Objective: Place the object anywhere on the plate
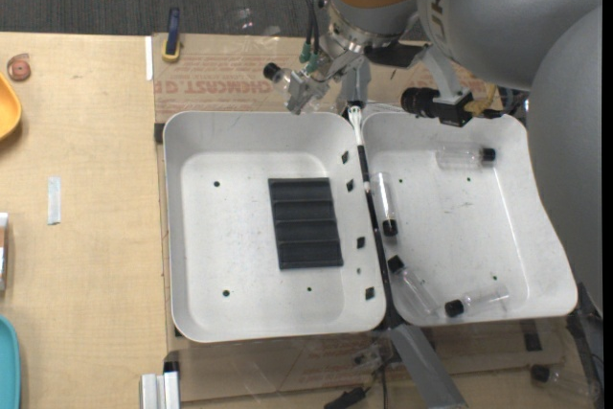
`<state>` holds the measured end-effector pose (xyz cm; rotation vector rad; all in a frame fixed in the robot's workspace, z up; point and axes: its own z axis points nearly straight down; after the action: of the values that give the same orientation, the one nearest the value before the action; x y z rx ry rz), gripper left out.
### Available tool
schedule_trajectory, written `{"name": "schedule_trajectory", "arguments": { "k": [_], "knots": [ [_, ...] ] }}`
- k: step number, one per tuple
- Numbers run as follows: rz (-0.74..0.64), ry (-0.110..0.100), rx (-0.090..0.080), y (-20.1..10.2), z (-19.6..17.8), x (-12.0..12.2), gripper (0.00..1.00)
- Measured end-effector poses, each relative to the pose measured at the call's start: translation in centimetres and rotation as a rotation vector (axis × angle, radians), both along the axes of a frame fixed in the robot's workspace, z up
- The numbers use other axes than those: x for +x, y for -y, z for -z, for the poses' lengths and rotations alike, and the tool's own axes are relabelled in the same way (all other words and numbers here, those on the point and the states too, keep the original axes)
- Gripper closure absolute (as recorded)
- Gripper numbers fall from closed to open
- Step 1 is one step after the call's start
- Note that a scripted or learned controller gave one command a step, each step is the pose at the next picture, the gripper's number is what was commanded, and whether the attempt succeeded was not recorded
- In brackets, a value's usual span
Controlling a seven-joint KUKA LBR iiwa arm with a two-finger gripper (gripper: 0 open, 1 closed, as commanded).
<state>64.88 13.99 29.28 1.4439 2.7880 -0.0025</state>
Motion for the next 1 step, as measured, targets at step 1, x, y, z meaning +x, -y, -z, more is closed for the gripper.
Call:
{"name": "schedule_trajectory", "arguments": {
  "k": [1],
  "knots": [
    [-0.378,-0.001,0.001,-6.19,1.02,-0.14,1.0]
  ]
}}
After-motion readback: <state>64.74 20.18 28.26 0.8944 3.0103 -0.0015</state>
